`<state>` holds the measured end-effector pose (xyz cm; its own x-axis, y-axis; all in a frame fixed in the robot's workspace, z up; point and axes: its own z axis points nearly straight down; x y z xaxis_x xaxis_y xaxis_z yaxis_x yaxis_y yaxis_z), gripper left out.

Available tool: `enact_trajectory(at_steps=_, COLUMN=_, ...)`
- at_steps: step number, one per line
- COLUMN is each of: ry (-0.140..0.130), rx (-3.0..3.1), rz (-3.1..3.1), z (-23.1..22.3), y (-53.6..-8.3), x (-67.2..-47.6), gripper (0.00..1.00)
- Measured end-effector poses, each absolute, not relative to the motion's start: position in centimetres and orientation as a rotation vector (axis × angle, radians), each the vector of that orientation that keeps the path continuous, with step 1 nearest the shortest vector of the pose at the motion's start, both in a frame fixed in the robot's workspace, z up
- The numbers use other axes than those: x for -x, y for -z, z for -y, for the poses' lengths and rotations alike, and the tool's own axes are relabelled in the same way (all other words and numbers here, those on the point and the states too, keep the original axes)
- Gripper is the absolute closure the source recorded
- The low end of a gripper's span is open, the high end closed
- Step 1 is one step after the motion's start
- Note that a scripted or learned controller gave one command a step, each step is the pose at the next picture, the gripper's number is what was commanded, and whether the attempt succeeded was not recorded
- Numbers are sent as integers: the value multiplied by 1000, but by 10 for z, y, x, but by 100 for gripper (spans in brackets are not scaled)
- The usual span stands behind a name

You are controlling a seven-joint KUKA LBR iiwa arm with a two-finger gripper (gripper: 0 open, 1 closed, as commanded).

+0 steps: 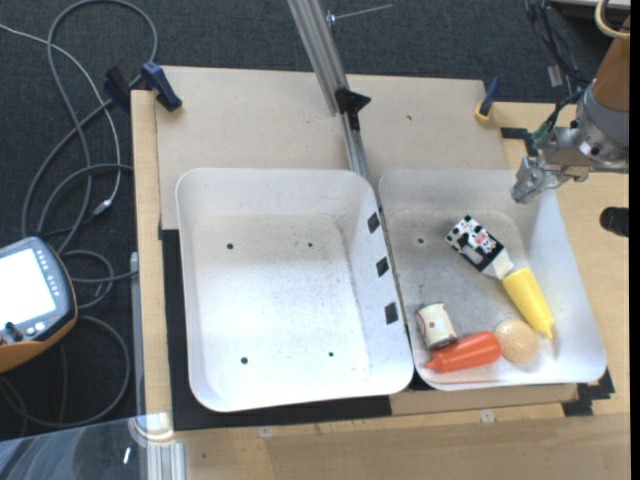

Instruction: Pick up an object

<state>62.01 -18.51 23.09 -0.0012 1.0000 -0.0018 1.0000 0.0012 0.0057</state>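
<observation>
Blur hides whether my gripper (527, 190) gapes, hovering beyond the black-and-white spotted box (473, 241) by the yellow bottle (528, 302).

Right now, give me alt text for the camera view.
The gripper hovers over the right bin's far right edge, holding nothing. In that bin lie a black-and-white box, yellow bottle, small can, orange carrot and tan ball.

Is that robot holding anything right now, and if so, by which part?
Nothing is held. The tool hangs over the far rim of the right bin, with nothing between its fingers, apart from the toys lying in that bin.
</observation>
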Motion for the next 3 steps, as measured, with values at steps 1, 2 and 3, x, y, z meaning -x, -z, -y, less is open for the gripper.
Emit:
enact_trajectory(at_steps=1, ry=-3, rx=-2217, rz=-2230, z=132, y=-243, x=-609, gripper=100)
enact_trajectory(at_steps=2, ry=0, rx=-2218, rz=-2232, z=78, y=-234, x=-601, gripper=100)
enact_trajectory(at_steps=3, ry=-1, rx=-2217, rz=-2232, z=30, y=-243, x=-582, gripper=100)
